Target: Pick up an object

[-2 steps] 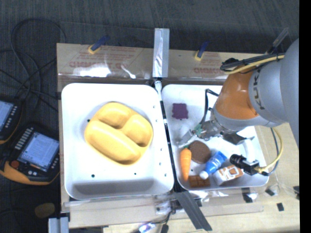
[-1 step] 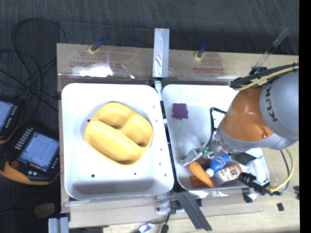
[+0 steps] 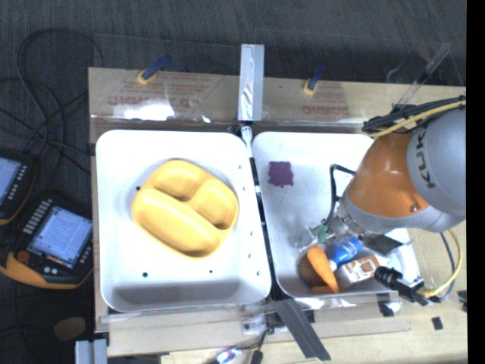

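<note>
arm [image 3: 402, 184] over right bin [image 3: 303, 146] | carrot [image 3: 322, 268] | yellow lump [image 3: 186, 207] left bin [image 3: 114, 203]

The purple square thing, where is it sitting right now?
The purple square lies flat in the right bin, near its far-left corner beside the divider, apart from the cluttered objects under the arm at the bin's near side.

Only thing I can actually read is the dark "KU" lettering on the grey arm [image 3: 443, 169] at the right edge, running sideways, rest of the word cut off. The clear plastic sheets [image 3: 148, 97] taped behind the bins have faint reddish print, too blurry to read. The handheld pendant [image 3: 57, 237] screen on the left is lit but illegible.
</note>
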Robot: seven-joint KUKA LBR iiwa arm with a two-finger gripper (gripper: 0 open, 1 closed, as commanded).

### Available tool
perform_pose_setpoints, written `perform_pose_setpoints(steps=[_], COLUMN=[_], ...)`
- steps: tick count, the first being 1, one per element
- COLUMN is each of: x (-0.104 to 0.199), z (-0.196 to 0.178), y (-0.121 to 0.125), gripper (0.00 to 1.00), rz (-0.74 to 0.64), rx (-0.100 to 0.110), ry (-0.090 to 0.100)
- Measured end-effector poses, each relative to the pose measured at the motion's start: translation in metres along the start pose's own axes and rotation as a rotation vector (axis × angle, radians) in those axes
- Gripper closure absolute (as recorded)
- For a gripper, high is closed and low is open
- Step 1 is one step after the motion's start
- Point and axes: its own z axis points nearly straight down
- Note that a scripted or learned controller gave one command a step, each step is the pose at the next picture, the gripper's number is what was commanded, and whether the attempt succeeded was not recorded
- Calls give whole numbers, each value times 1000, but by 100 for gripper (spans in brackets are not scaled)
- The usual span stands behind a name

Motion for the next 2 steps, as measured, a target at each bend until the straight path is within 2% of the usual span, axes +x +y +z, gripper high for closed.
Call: perform_pose_setpoints(steps=[1,2], x=[63,106], z=[-81,-127], y=[88,115], gripper=[100,100], rz=[30,417], rx=[23,27], ry=[9,1])
